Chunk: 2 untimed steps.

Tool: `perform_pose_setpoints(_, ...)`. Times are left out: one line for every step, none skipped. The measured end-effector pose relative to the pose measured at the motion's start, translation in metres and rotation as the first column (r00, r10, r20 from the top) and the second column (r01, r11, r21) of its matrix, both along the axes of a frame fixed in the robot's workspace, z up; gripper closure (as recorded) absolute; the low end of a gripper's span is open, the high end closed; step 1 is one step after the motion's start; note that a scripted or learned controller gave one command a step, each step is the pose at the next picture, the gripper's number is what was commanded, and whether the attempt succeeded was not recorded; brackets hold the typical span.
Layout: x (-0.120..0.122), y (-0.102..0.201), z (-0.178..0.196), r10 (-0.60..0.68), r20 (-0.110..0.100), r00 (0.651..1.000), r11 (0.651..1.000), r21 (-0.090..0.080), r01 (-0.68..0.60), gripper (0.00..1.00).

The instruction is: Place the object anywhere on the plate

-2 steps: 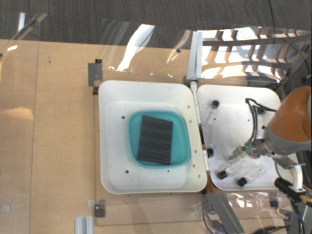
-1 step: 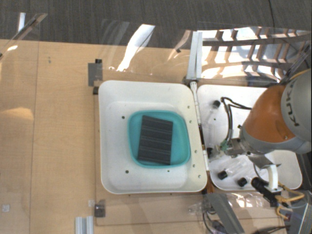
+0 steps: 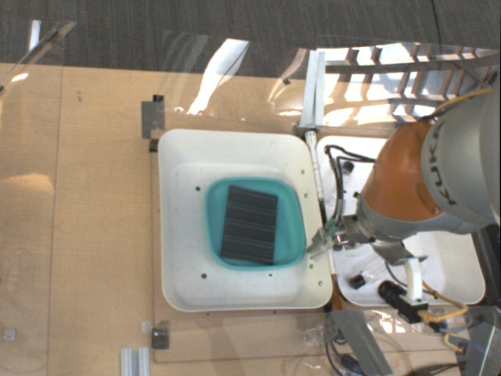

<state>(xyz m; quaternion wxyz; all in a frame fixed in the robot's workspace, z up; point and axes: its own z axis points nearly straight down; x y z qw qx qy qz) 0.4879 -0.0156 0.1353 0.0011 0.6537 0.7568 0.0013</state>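
**Dark slab lay flat on the teal plate while the arm hung over the neighbouring bin**

From where I stood, the dark ribbed slab (image 3: 250,225) rested flat on the teal plate (image 3: 293,210), roughly centred, its long sides running almost straight up and down the view with a slight tilt. The plate sat in the middle of the left white bin (image 3: 180,210), with teal rim showing all round the slab.

The arm (image 3: 438,171), grey with its orange band, came in from the right and loomed over the right white bin (image 3: 462,276). Its gripper (image 3: 319,243) reached toward the divide between the two bins, just beside the plate's right edge and apart from the slab. The wrist blocked my sight of the claw, so I could not tell whether it was released or clenched; nothing showed in its grasp.

A small dark object (image 3: 356,280) lay in the right bin below the wrist, and black cables (image 3: 338,167) looped near that bin's upper left corner
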Motion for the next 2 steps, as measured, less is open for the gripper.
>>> perform_pose_setpoints(0.002,0.011,0.010,0.012,-0.004,1.000,1.000,0.019,-0.012,1.00)
perform_pose_setpoints(0.064,0.049,0.050,0.008,0.003,1.000,1.000,0.000,-0.008,1.00)
